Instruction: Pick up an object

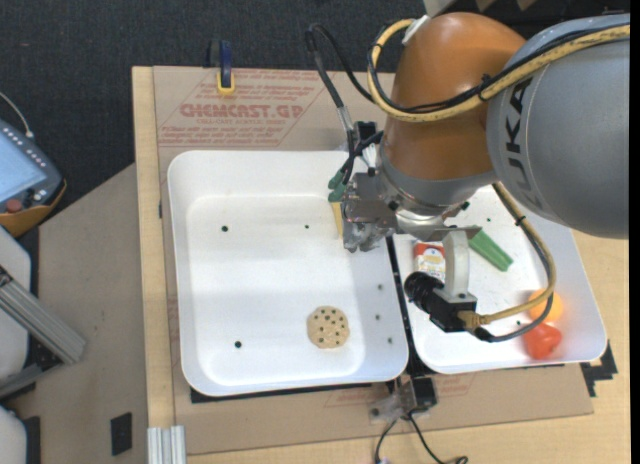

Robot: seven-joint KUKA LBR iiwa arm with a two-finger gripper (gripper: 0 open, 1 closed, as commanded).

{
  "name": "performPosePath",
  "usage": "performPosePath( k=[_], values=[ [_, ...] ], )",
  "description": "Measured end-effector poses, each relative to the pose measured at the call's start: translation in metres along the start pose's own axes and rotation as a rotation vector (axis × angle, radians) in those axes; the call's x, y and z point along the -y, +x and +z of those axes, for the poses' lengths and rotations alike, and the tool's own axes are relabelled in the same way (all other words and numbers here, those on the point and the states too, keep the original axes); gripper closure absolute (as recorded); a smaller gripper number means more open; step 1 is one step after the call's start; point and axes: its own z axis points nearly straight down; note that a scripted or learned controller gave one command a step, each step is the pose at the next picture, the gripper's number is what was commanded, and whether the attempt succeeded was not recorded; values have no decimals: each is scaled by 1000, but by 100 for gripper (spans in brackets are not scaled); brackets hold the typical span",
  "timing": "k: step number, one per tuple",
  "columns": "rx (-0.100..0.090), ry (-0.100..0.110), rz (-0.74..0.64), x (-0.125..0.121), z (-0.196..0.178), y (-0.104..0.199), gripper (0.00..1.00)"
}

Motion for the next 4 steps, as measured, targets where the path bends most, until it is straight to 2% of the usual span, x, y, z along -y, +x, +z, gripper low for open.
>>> performPosePath(
  k=[1, 2, 3, 4],
  values=[
    [-7, -25, -3, 29, -77, -27, 100],
    [-11, -31, -13, 30, -174, 28, 100],
    [-5, -15, -9, 31, -158, 49, 100],
    [-6, -18, -9, 30, -169, 49, 100]
  ],
)
